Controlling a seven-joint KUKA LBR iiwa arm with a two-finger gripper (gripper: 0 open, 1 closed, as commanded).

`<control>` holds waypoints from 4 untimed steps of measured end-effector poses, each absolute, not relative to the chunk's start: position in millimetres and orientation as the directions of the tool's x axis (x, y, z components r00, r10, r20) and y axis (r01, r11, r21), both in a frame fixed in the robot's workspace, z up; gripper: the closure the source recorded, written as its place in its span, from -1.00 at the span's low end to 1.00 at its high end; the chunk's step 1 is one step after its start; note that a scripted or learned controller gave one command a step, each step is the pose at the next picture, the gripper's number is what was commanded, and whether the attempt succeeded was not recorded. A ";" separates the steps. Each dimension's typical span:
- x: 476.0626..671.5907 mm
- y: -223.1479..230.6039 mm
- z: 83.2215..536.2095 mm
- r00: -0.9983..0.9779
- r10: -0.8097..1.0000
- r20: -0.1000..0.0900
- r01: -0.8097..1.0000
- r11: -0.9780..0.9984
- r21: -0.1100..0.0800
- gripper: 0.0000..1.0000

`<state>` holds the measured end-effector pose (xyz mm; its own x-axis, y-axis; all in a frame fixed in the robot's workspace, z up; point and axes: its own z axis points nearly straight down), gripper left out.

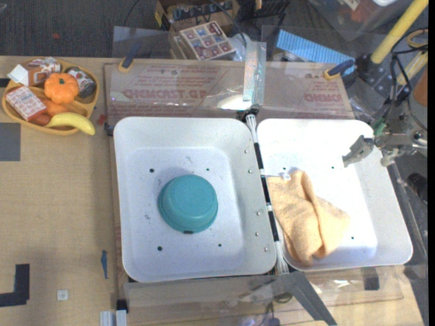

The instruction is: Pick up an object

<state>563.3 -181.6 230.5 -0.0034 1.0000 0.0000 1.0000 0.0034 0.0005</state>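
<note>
Lower right: an orange-yellow cloth [309,217] lies crumpled in the right bin [367,182], against its left wall. Left of centre: an upturned teal bowl [189,203] sits in the left bin [136,148]. Right edge: the end effector [372,149], fingers spread and pinching nothing, hovers above the right bin's rim. Upper left: a dish of toy food [51,94] rests on the bench [47,202].

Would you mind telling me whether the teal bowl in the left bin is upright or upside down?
Upside down, it seems: the teal bowl shows a smooth domed outside with a flat base on top and no hollow, resting on the left bin floor.
</note>
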 end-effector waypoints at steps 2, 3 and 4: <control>579.5 -99.2 88.8 0.042 0.999 -0.001 0.999 -0.042 0.008 -1.00; 580.5 -100.5 99.8 0.046 0.999 0.000 0.999 -0.046 0.012 1.00; 645.2 -82.8 189.0 -0.059 0.998 -0.002 0.998 0.059 0.003 1.00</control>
